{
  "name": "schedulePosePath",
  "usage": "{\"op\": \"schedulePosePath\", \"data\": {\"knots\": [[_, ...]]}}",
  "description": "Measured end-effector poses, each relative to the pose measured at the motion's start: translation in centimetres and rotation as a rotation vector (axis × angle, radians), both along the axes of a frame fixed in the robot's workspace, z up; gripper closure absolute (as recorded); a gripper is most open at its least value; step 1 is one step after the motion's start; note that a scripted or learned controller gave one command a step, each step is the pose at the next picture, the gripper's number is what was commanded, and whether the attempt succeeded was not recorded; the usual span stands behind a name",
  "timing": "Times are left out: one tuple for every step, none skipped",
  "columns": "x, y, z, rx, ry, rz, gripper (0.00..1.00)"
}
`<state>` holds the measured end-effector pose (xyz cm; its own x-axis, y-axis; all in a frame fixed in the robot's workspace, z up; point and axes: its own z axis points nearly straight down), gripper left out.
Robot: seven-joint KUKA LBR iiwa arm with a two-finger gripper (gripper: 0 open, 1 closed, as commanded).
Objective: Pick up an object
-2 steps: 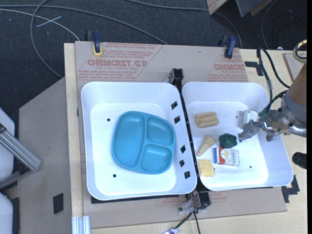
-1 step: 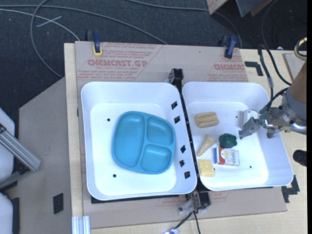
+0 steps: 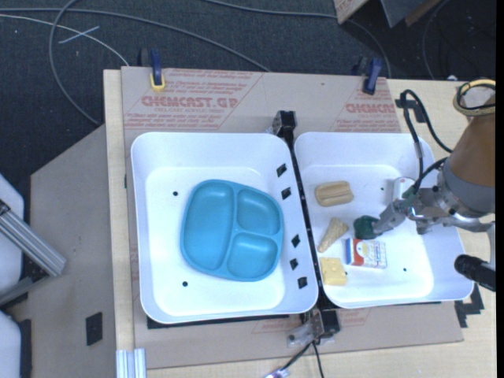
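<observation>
The right bin (image 3: 409,152) holds several small items. A tan bread-like loaf (image 3: 334,193) lies at its upper left. A pale wedge (image 3: 333,233) and a yellow block (image 3: 333,271) sit along its left wall. A red, white and blue carton (image 3: 366,253) lies flat near the middle. A dark green round object (image 3: 364,227) sits just above the carton. My gripper (image 3: 383,220) reaches in from the right, low in the bin, with its tip right against the green object's right side. The arm's body hides the bin's right wall.
The left bin (image 3: 150,211) holds a blue divided plate (image 3: 231,229). A black divider with clips (image 3: 293,203) runs between the bins. Cables (image 3: 417,124) hang over the right bin's upper right corner. Bare bin floor lies to the right of the carton.
</observation>
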<state>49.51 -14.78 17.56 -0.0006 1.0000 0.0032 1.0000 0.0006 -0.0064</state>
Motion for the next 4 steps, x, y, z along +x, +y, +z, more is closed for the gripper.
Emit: {"op": "schedulePosePath", "data": {"knots": [[-0.6,-0.6,-4.6,0.0,0.001,-0.001,0.0],[-0.3,-0.4,-8.9,0.003,-0.008,0.0,0.0],[-0.1,-0.6,-7.4,-0.003,-0.02,0.001,1.0],[0.0,-0.4,-1.0,-0.005,-0.013,0.001,1.0]]}}
